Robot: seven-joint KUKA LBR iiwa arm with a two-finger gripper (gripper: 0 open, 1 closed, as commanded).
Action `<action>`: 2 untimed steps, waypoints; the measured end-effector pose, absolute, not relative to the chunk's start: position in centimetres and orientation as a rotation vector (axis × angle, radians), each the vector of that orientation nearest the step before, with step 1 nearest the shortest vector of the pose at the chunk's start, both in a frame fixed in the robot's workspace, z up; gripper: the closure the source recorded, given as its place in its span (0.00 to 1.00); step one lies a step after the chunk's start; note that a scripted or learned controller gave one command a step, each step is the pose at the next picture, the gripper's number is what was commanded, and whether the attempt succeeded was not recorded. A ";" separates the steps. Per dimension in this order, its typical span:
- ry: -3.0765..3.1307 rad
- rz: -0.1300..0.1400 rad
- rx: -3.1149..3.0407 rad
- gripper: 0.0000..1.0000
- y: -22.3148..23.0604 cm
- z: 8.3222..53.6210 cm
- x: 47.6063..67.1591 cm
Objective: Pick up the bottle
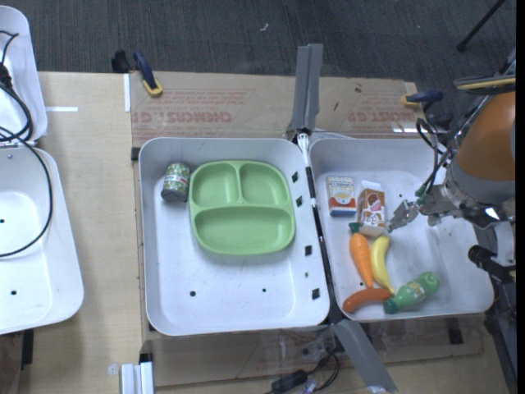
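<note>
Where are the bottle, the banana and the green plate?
bottle (413, 292): camera view, on its green body.
banana (380, 261): camera view, mid-length on the peel.
green plate (242, 229): camera view, on its large compartment.

grey robot arm with an orange band enters from the right, wrist angled down and leftward. its two-finger gripper (399, 217) points left, slim metal fingers slightly parted, holding nothing.

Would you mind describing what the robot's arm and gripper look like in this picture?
The arm enters from the right as a rounded grey body with a broad orange band above the wrist. Dark cables loop along it toward the tool end. The gripper is a small metallic grey piece with slim fingers, and a spot of green shows near its base. No lettering or markings can be made out on it.
</note>
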State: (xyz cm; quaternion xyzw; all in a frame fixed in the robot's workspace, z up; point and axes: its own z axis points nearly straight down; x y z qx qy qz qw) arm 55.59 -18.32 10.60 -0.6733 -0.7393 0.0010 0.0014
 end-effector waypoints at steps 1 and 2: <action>-2.460 0.003 -1.946 0.00 -16.4 8.9 49.8; -2.687 0.000 -1.625 0.00 -19.0 12.6 47.8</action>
